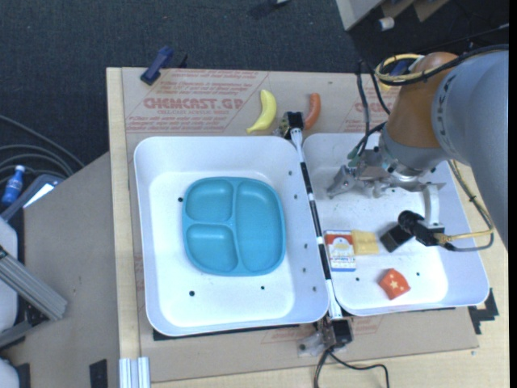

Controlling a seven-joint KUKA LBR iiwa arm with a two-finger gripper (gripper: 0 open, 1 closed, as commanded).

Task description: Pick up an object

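Note:
The right bin point(460, 293) holds a small red and white box point(340, 251) by its left wall. A pale yellow piece point(367, 243) lies just right of the box. Toward the front lies a red-orange object point(393, 283). My gripper point(355, 181) hangs low over the back left of this bin, above bare white floor. It is apart from the box and the yellow piece, which lie nearer the front. The grey arm and orange band come in from the right and cover the bin's back right.
The left bin point(153, 217) holds a blue divided plate point(234, 225). Behind the bins, on the bench, lie a yellow banana point(262, 111) and an orange stick-shaped item point(312, 110). A blue object point(156, 65) sits at the bench's far left corner.

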